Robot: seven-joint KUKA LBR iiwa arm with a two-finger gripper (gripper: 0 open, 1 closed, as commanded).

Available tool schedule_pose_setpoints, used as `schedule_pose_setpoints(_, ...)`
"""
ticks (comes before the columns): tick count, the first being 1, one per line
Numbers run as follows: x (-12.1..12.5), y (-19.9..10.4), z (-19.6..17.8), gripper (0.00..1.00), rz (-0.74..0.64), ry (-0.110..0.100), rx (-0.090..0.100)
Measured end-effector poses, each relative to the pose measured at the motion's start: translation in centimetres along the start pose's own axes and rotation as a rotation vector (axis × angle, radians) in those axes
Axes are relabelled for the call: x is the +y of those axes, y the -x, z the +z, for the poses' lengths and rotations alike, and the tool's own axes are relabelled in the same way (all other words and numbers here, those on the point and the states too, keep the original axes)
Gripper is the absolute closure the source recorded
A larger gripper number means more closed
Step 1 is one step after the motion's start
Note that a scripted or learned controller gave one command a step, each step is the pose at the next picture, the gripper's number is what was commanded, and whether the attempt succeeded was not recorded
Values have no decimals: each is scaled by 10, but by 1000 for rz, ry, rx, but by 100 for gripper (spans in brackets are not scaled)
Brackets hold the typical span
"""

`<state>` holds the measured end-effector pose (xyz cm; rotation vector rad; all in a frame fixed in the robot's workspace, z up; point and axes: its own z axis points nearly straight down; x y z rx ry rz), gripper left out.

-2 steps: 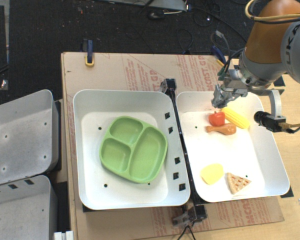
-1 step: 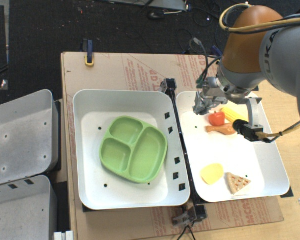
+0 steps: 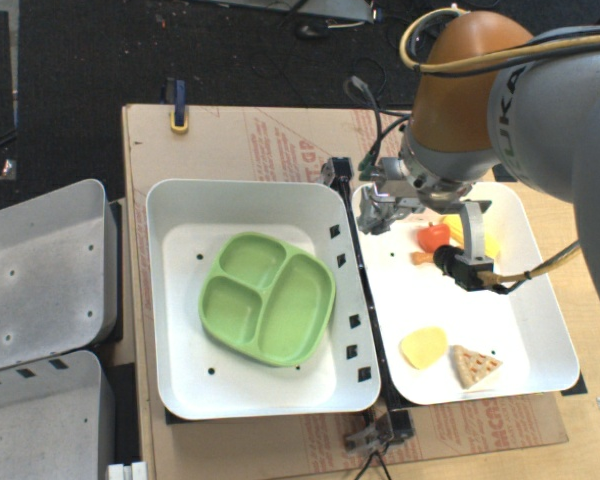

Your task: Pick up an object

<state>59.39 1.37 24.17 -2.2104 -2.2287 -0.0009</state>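
The gripper (image 3: 450, 230) hangs over the right bin (image 3: 540, 308) at its 12 o'clock end, just above an orange toy (image 3: 433, 238). A yellow disc (image 3: 423, 347) and pizza slice (image 3: 475, 365) lie at 6 o'clock. The left bin (image 3: 170, 298) holds 1 green divided plate (image 3: 268, 297).

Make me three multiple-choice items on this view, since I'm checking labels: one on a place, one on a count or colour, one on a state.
1. Where does the green plate lie?
A. left bin
B. right bin
C. on the cardboard

2. How many compartments has it?
A. two
B. three
C. five

3. How does the pizza slice lie?
A. flat on the right bin floor
B. between the fingers
C. on the plate

Key: 1 A, it rests in the left bin. 2 B, three hollows show. 3 A, it lies flat beside the yellow disc.
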Motion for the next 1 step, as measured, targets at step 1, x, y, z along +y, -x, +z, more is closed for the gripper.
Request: schedule_pose_setpoints(1,-14,-47,-5,100,1,0,-1)
